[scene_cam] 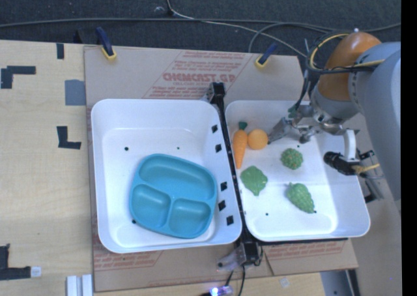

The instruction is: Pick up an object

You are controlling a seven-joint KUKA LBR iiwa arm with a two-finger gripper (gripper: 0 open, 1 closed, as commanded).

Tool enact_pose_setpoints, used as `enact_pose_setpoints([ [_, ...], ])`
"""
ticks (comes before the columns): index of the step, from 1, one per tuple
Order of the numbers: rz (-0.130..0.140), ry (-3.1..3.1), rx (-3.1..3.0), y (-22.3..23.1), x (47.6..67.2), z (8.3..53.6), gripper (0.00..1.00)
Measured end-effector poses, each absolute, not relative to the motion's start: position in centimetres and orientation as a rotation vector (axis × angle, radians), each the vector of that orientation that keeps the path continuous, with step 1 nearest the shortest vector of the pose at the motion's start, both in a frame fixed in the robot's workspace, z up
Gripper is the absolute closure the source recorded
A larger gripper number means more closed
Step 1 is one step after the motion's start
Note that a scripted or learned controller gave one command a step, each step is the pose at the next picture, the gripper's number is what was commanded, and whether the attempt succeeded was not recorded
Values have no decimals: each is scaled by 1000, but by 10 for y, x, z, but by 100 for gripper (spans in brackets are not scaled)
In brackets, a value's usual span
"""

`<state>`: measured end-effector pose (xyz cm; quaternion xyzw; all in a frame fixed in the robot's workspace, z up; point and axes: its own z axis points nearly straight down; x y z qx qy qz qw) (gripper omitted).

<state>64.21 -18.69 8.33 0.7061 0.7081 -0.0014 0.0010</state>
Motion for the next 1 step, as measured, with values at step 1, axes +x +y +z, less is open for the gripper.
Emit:
enact_pose_setpoints([
  [1,0,2221,2212,-187,644,97,100],
])
